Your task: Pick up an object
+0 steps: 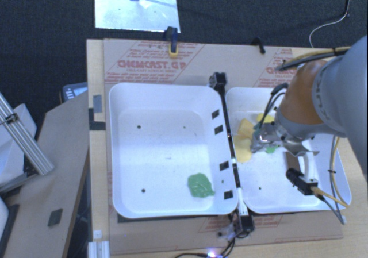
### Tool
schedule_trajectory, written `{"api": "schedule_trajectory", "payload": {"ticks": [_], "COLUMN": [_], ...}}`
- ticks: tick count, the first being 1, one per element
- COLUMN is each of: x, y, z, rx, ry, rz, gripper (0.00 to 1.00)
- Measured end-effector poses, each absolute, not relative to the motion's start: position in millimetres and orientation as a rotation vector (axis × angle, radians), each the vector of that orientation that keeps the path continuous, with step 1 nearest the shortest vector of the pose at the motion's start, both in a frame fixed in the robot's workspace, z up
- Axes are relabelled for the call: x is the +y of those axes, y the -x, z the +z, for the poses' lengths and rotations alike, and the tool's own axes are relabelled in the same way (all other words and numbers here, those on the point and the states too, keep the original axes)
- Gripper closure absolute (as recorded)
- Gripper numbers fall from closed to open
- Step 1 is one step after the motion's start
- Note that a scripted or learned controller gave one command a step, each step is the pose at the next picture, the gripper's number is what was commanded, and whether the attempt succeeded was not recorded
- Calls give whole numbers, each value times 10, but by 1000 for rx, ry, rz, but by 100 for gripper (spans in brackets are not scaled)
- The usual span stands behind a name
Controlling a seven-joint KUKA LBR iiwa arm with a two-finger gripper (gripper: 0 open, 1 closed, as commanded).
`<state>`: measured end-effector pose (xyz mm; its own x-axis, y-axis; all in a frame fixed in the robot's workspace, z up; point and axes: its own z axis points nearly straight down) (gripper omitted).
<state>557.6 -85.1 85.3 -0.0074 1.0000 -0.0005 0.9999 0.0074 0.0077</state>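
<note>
Grey arm with its orange band reaches in from the right, low over the right bin. Its hand sits down among pale yellow pieces near that bin's left wall; whether it is spread or pinching, cannot tell. Green lump lies alone in the left bin, well apart. To do this well: centre over one yellow piece, keep off the wall, close squarely, lift straight. Risk, as I judge it: pieces lie touching, so one may slip.

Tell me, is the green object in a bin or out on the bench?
In. The green object lies flat on the floor of the left bin, near its front right corner.
</note>
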Motion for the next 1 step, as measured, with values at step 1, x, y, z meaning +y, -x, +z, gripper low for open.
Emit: {"api": "schedule_trajectory", "payload": {"ticks": [1], "x": [-871], "y": [-6046], "z": [854], "rx": [2224], "ry": [-2211], "rz": [6], "gripper": [100]}}
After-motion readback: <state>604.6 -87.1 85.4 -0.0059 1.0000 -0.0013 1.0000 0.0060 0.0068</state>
